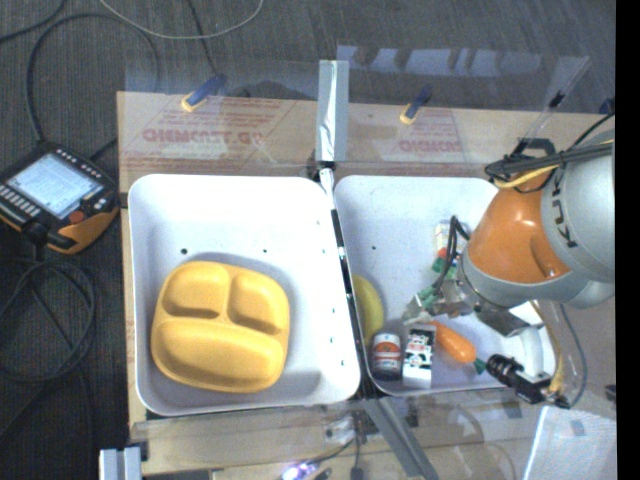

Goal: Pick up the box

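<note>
box (419,355) upright at right bin's (395,213) front wall, touching can (386,354) on its left, carrot (455,344) on its right; gripper (437,301) just behind box, grip state can't tell

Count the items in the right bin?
4 visible: yellow object at the left wall, can and box side by side near the front, carrot right of the box. The arm may hide more.
</note>
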`<state>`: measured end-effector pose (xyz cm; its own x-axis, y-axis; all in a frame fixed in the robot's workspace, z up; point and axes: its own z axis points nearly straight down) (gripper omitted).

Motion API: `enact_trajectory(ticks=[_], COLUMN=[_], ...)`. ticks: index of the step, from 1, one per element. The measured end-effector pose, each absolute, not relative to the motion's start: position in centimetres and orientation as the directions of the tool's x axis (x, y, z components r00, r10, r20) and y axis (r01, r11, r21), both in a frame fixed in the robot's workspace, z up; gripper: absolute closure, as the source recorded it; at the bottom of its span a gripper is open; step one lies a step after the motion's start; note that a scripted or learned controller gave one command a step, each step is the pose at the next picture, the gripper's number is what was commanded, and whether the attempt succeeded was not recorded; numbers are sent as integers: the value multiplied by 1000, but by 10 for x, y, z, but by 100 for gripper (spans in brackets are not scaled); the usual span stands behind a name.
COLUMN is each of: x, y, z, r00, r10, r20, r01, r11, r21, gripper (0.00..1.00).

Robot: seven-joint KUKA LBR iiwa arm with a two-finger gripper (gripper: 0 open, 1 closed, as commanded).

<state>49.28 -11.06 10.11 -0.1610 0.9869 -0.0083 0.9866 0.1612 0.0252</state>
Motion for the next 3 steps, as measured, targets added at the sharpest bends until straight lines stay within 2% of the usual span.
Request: enact_trajectory(ticks=[1,2,3], x=[493,489,490], y=[-111,-104,-102], z=[101,91,100], r00=[-161,-221,-223], r10=[987,975,975], r20=[-8,-12,-10], r01=[987,975,975], r11=[161,221,223], r21=[25,15,18], gripper=[0,0,100])
